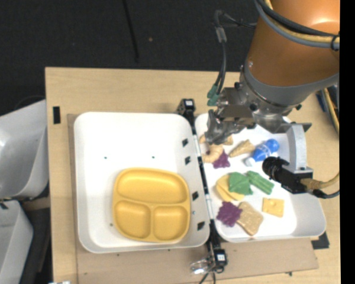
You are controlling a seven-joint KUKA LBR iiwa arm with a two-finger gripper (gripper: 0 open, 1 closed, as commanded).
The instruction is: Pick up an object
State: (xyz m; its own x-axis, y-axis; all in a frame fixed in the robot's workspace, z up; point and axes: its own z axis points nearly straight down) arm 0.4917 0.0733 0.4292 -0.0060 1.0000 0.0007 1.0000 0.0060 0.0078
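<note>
So here's me, arm reaching in over the right bin (307, 220), with my claw (216, 136) dropped into its upper-left corner, right by the divider between the two bins. Honestly I can't tell from up here whether the claw is spread or clenched; the wrist hides too much, so I'm not claiming a catch.

Why that corner? My guess is it's the nearest clutter: a small tan piece (210, 154) and a purple bit (221, 160) sit just under the claw, touching or nearly touching each other. Either looks like the target. Both are small and lumpy, toy-food sort of shapes, so a squeeze could easily slip off.

The rest of the pile sits further down the same bin: a blue thing (266, 149), green leafy pieces (250, 183) lying on a yellow slice (224, 189), a cracker-like orange square (273, 206), a toast slice (249, 218) with a purple cluster (228, 213) beside it.

The left bin (94, 158) holds a yellow divided plate (152, 204), well apart from where I'm working.
</note>
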